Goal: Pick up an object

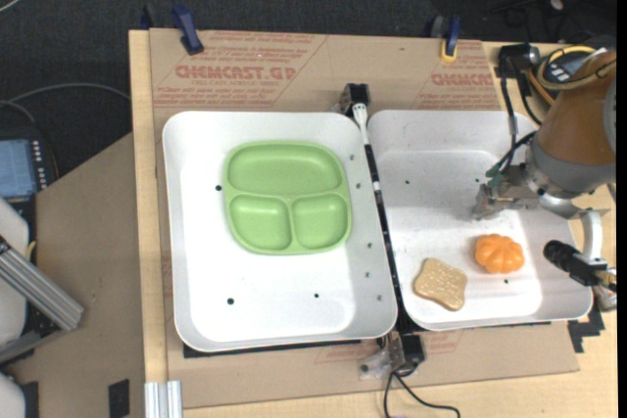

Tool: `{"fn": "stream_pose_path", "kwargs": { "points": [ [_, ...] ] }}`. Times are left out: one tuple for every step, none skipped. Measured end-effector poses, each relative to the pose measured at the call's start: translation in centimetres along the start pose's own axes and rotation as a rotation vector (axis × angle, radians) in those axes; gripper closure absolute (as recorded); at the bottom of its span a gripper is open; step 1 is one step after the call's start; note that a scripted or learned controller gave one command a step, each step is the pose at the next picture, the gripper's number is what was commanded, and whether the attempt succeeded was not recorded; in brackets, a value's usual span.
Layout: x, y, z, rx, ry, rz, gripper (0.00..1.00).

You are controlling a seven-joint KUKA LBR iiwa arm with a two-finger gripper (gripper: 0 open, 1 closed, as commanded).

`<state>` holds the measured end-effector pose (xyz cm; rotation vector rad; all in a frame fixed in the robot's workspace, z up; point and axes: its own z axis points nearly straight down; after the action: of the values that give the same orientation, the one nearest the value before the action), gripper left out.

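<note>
- Two shallow white bins sit side by side on a bench covered with brown cardboard: the left bin (196, 289) and the right bin (431, 142).
- In the left bin lies a light green plate (287, 196) with three compartments, one wide section at the far side and two smaller ones nearer the camera; it rests toward the far half of the bin.
- In the right bin, near its front edge, lie an orange pumpkin-shaped toy (500, 253) and a tan cracker-shaped piece (440, 283). The cracker is left of and slightly nearer the camera than the pumpkin; the two are close but apart.
- The arm (578, 137) reaches in from the right, its orange band above the grey wrist.
- The gripper (487, 202) is down in the right bin, just beyond the pumpkin on its far side. Nothing can be seen between its tips, and how far the claw is open cannot be told at this size.
</note>
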<state>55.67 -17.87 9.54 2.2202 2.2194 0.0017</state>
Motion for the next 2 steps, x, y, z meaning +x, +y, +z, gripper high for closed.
{"fn": "stream_pose_path", "kwargs": {
  "points": [
    [-4.8, -0.3, 1.1, 0.001, -0.003, 0.004, 1.00],
    [3.6, -2.9, 1.1, 0.007, 0.007, -0.007, 1.00]
  ]
}}
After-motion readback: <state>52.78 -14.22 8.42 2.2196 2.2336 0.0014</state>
